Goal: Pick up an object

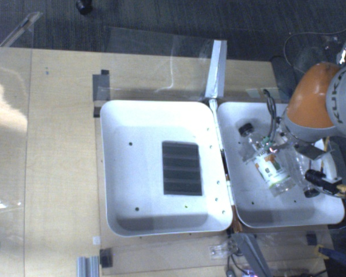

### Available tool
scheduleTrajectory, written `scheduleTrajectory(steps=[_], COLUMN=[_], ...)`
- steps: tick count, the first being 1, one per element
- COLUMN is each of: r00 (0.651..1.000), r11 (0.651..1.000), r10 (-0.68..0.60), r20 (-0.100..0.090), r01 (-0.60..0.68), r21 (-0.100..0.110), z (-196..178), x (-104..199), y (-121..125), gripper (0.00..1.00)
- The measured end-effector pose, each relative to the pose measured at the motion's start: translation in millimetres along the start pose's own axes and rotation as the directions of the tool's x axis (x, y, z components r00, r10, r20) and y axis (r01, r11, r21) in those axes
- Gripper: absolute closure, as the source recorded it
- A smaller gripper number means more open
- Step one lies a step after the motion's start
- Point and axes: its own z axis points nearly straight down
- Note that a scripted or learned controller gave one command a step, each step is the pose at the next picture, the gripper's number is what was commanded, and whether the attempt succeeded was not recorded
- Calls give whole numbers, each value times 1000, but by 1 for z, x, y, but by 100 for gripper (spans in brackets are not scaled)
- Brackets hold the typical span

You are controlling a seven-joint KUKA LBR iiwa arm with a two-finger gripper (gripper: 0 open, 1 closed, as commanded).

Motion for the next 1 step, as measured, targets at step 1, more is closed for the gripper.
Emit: scheduleTrajectory(steps=[1], r00=[906], r11=[906], r10=[-423], r20=[-4], r01=[423], r21=[4], z=[-83], x=[37], y=[31], gripper=[100])
